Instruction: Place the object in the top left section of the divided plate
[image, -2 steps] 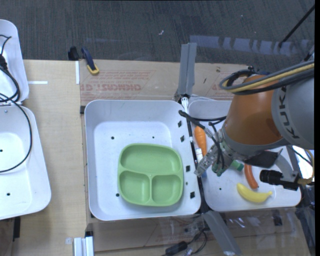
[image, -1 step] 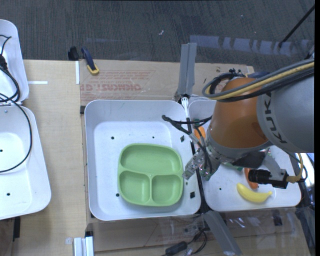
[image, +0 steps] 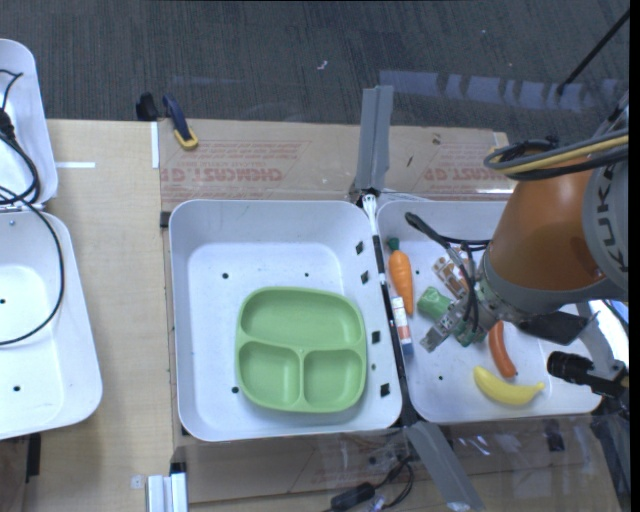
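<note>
A light green divided plate (image: 300, 348) lies in the left bin (image: 200, 300), with one wide section at the top and two smaller ones below; nothing lies in it. My gripper (image: 446, 326) hangs low in the right bin (image: 440, 385), under the orange wrist band. It sits right beside a small green object (image: 432, 301), and the arm hides part of that object. An orange carrot (image: 401, 276) lies just left of the gripper. A yellow banana (image: 506, 387) and a red-orange chili (image: 501, 351) lie to its lower right.
A white marker with coloured ends (image: 401, 325) lies along the right bin's left wall, below the carrot. The raised divider between the bins runs between the gripper and the plate. A white fixture with black cables (image: 30, 300) stands at the far left.
</note>
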